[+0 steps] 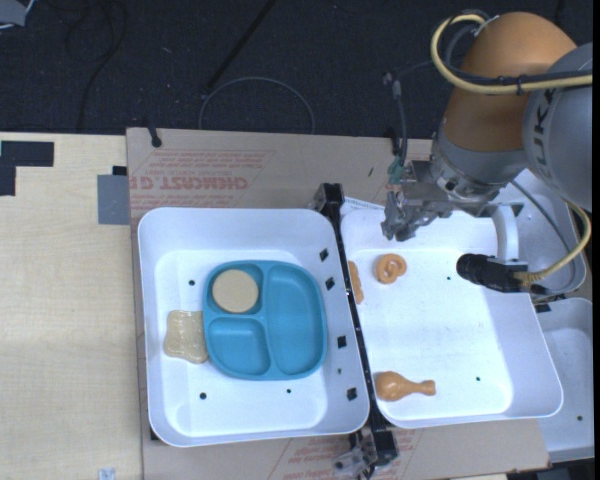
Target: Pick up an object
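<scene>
Tan ring-shaped pastry (389,268) in right bin (500,368), hand (398,230) just at its 12 o'clock near the bin's far rim, grip state unclear, open floor at 4 o'clock

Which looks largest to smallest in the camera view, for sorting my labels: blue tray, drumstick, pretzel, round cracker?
1. Blue tray
2. Drumstick and round cracker: too alike to rank
3. Pretzel

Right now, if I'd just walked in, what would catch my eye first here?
Probably the blue divided plate in the left bin, with a round tan cookie in one compartment. Next, the grey and orange arm reaching in from the right, its gripper poised over the right bin just above a small tan pretzel-like piece.
</scene>
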{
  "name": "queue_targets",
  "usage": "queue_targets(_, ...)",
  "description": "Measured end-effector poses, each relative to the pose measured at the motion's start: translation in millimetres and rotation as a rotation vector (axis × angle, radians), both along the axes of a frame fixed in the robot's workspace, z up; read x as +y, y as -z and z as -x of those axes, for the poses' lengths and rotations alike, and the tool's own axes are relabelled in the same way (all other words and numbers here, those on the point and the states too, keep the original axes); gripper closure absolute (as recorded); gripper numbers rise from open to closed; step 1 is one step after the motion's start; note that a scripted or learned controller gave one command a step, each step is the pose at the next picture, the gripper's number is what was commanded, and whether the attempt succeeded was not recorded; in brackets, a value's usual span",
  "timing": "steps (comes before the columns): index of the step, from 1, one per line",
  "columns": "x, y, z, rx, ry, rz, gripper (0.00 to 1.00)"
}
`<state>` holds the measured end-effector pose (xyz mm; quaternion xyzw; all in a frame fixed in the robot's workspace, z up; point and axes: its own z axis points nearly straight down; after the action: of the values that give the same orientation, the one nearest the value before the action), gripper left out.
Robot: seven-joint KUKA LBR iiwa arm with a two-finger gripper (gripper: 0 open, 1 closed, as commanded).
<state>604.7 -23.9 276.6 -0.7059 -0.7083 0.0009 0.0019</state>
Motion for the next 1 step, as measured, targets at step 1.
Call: queue_targets(1, 42.2, 9.3, 8.7, 0.0, 0.0, 0.001, 1.0)
